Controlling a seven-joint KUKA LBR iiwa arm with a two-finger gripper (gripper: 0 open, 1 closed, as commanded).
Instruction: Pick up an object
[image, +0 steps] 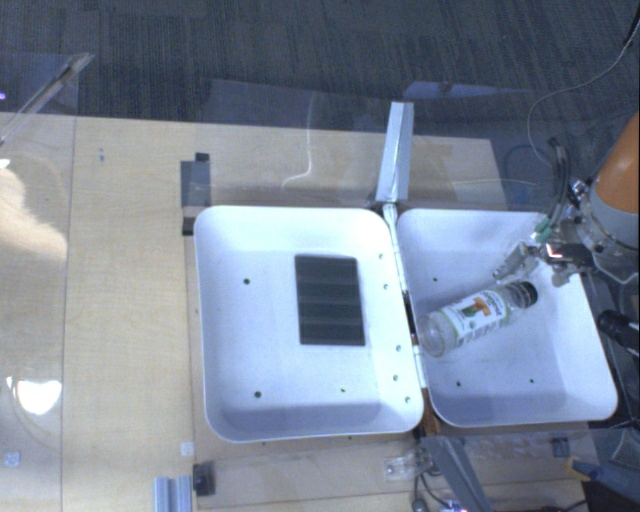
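You are at the approach step: the grey two-finger gripper (528, 256) hangs at the upper right of the right-hand shallow white bin (585, 395), just beside the dark-capped end of the clear plastic bottle with a green and orange label (475, 316), which lies on its side across that bin's floor, and I cannot tell how the gripper is set. Your next move, as I judge it, calls for centring over the bottle's body. Mind the divider wall near the bottle's base; the lower bin floor gives open room.
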